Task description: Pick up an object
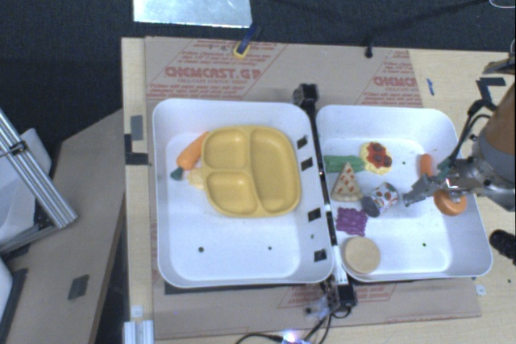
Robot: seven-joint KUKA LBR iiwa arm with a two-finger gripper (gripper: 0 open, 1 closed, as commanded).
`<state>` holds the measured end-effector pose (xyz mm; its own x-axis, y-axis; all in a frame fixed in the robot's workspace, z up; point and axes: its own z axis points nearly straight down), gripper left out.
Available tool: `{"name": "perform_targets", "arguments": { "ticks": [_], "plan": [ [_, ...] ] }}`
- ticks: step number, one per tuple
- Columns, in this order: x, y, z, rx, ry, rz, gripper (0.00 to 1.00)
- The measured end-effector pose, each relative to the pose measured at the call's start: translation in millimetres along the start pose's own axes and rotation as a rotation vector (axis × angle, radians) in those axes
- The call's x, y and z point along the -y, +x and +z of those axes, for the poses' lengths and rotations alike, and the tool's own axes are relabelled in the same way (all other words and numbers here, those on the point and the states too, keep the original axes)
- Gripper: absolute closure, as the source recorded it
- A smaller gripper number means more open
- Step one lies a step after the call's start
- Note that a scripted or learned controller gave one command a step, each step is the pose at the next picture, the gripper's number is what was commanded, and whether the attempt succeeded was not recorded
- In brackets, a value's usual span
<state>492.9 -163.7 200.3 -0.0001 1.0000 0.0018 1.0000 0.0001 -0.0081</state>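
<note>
**Two bins, one arm low over the right one**

Two white bins sit side by side on the bench. The left bin (173,250) carries a yellow tray (248,171) with three compartments, lying toward its far edge. An orange carrot (191,151) rests against the tray's left edge, near the bin's far left corner.

The arm (496,161) reaches in over the right edge of the right bin (419,254). Its gripper (421,192) hangs low near that edge; whether its fingers are open or closed, I cannot tell, and nothing can be seen between them.

In the right bin, a round tan disc (361,254) lies in the near left corner. A pizza slice (347,184) lies near the left edge, with a purple piece (351,220) just nearer. A red-and-yellow piece (376,157) sits toward the far edge, a green piece (339,163) to its left. An orange round piece (451,203) lies just beside the gripper. A small spotted can (382,197) lies mid-bin.
</note>
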Motion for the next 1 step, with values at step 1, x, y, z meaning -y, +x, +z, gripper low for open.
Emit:
{"name": "perform_targets", "arguments": {
  "ticks": [1],
  "plan": [
    [-2.5,0.1,-4.0,0.002,-0.009,-0.002,0.00]
  ]
}}
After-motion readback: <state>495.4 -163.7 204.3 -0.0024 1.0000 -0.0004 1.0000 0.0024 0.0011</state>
